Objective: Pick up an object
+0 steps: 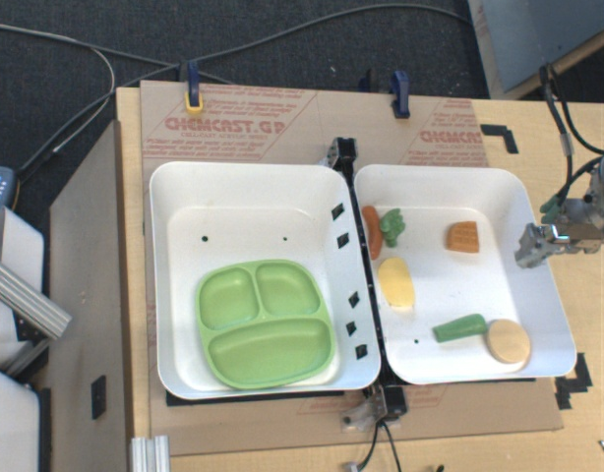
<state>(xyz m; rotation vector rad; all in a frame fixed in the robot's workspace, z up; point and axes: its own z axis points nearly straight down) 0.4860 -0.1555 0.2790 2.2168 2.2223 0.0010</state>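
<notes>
Nothing is picked yet: the tool [534, 245], whose grip I cannot tell, sits at the right bin's [479, 179] rim and must reach inward toward the orange block [463, 237].

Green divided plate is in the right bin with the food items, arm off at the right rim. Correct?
Not quite. The camera view shows the green divided plate in the left bin, alone. The food items, such as the yellow piece and the orange piece, lie in the right bin. The gripper is indeed at that bin's right rim.
</notes>
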